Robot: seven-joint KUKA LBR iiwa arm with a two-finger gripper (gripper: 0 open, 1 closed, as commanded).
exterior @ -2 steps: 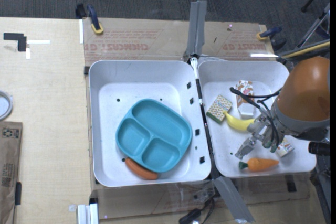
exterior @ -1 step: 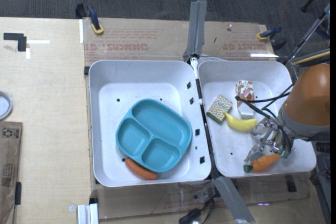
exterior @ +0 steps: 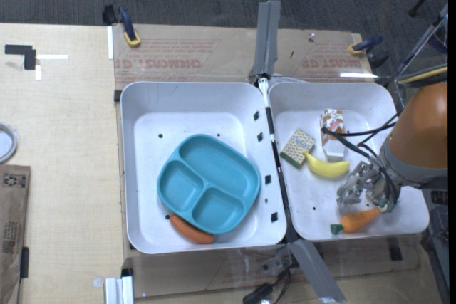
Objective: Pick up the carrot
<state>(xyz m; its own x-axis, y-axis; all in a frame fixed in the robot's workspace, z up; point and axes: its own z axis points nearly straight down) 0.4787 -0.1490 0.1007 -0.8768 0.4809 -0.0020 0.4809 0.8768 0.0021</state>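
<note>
Reaching in from the right, the KUKA arm (exterior: 420, 135) is bent down over the right bin (exterior: 377, 90), its orange band sitting just above the grey wrist at the bin's right wall. Black cables loop from the wrist area across toward the bin's middle.

Gripper (exterior: 358, 190): pointed down and to the left, low over the bin floor in the near-right part. Metal fingers are seen as a tangle w/ cables; cannot tell if the pincer is released or clenched. Nothing is visibly held between them.

Carrot (exterior: 358, 220): lying flat on the right bin floor, near the front wall, orange body angled up to the right, green stub at its left end. It sits just below the gripper, very near it; contact cannot be confirmed.

Other items, right bin:
- Banana (exterior: 327, 166), approx. centre of the bin, just left of the gripper.
- Yellow-green sponge (exterior: 297, 147), touching the banana's upper-left end.
- Small white and red carton (exterior: 332, 129), behind the banana.

Left bin (exterior: 132, 174):
- Teal divided plate (exterior: 208, 184), three compartments, tilted slightly, occupying the middle.
- Orange sausage-like item (exterior: 191, 231), partly tucked under the plate's front edge.

Blue and yellow clamps (exterior: 128, 25) hold the cardboard sheet behind the bins.
</note>
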